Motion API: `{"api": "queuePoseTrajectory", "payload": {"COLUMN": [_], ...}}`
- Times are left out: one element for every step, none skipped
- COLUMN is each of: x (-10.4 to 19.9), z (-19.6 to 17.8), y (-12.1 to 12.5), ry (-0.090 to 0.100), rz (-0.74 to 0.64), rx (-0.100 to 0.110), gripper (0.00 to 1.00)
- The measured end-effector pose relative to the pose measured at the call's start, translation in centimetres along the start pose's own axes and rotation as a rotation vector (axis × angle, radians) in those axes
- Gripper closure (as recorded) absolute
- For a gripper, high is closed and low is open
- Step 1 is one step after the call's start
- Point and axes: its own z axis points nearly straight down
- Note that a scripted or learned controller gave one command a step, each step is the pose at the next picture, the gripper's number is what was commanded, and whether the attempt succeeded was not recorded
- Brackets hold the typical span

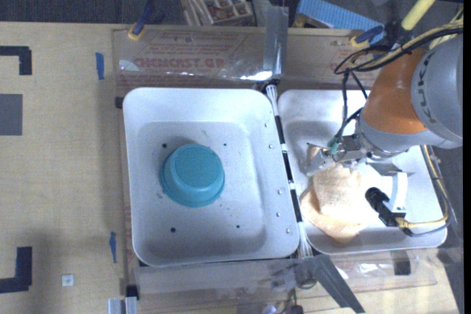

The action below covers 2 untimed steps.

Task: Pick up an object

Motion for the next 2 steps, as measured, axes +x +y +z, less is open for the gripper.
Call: {"api": "queuePoseTrajectory", "payload": {"x": [-0.26, -0.26], "z": [-0.92, -0.92], "y": [0.13, 0.13], "ry": [-0.002, -0.002], "rz": [0.005, 0.005], "rx": [-0.004, -0.004], "gripper": [1.0, 0.0]}}
